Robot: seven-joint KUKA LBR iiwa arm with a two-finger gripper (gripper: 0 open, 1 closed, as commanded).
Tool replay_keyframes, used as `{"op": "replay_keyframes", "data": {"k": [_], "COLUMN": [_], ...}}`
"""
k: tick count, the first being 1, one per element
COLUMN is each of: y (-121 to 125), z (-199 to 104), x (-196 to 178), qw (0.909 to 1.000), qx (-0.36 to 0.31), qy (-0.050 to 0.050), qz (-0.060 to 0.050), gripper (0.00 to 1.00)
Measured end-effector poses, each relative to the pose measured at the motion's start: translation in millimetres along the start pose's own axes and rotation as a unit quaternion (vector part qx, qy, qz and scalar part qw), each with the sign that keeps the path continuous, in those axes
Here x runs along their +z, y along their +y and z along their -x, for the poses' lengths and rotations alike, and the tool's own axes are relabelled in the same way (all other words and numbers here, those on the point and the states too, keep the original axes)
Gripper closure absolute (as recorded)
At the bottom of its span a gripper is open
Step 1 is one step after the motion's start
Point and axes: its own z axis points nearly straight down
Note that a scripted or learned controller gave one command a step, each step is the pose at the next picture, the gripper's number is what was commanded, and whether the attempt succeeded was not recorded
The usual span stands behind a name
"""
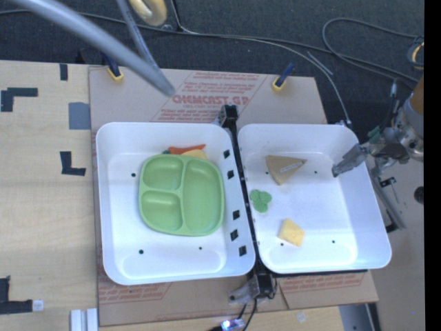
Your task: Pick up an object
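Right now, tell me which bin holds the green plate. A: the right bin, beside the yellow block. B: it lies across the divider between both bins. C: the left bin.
C: the green plate lies wholly inside the left bin, while the yellow block sits in the right bin.

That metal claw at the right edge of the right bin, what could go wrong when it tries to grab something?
The gripper sits at the right bin's rim, so it might clip the wall going in. The yellow wedge and green piece are small and lie flat, so they could slip away. The tan wedge is nearest and looks like the easier grab.
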Motion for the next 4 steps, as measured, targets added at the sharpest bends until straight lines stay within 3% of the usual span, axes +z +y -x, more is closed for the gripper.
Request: {"op": "replay_keyframes", "data": {"k": [1,4], "y": [2.2,-3.0], "z": [-0.3,-15.7], "x": [-5.9,170.7], "qw": [1.0000,1.0000], "qx": [-0.002,-0.002], "qy": [-0.001,-0.002], "qz": [0.005,0.005], "gripper": [0.00,0.00]}}
